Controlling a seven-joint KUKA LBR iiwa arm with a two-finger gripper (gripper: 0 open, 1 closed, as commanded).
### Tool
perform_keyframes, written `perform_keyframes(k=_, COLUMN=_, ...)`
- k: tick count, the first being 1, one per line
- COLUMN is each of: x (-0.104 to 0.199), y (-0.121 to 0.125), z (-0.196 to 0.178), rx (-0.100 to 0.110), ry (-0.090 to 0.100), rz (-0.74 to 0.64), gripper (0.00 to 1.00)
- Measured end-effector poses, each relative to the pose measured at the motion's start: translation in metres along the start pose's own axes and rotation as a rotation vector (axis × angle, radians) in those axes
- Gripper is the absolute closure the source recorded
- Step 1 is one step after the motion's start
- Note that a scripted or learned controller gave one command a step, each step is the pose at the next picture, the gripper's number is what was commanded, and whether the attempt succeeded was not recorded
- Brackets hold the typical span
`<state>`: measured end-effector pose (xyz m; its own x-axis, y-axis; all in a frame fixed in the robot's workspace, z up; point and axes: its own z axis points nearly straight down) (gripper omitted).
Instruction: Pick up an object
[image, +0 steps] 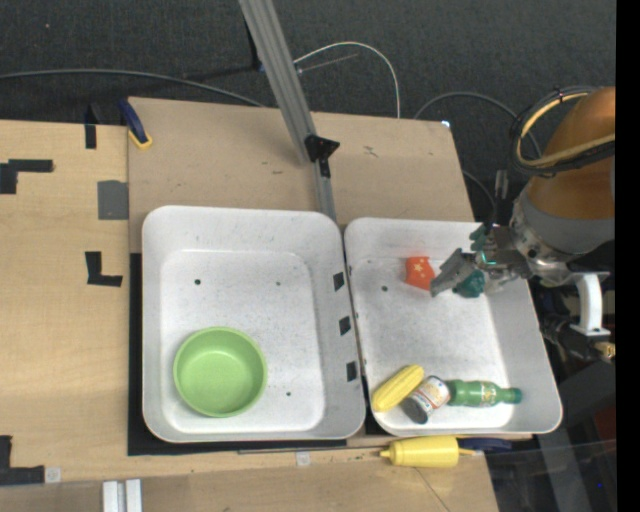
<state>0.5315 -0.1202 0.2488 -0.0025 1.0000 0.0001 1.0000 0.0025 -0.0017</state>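
So on the far left there's the wooden bench (60, 300) with some black tape marks on it. Next comes the left bin (240, 225), and sitting in its near-left corner is a green bowl (219, 371), right side up. A grey pole (285, 75) slants down from the top and ends about where the two bins meet.

The right bin (440, 330) is where the stuff is. A small orange block (418, 270) sits up toward the far side of it. Along the near edge there's a yellow banana-ish thing (397, 387), then a little can (430, 396) lying on its side touching it, then a green bottle (482, 394) also lying down, right next to the can. Just outside the bin on the bench's front edge lies a yellow mustard-type bottle (425, 452).

The gripper (452, 281) hangs over the far right part of the right bin, just beside the orange block on its right. Its dark fingers (447, 274) look spread apart, with nothing pinched between them. The block looks apart from the fingertips, though it's close. The arm (570, 190) comes in from the right.
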Motion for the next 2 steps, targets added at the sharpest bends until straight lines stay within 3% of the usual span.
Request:
perform_keyframes(k=1, x=0.0, y=0.0, z=0.0, rx=0.0, ry=0.0, rz=0.0, gripper=0.0)
perform_keyframes(k=2, x=0.009, y=-0.003, z=0.048, rx=0.006, ry=0.0, rz=0.001, gripper=0.0)
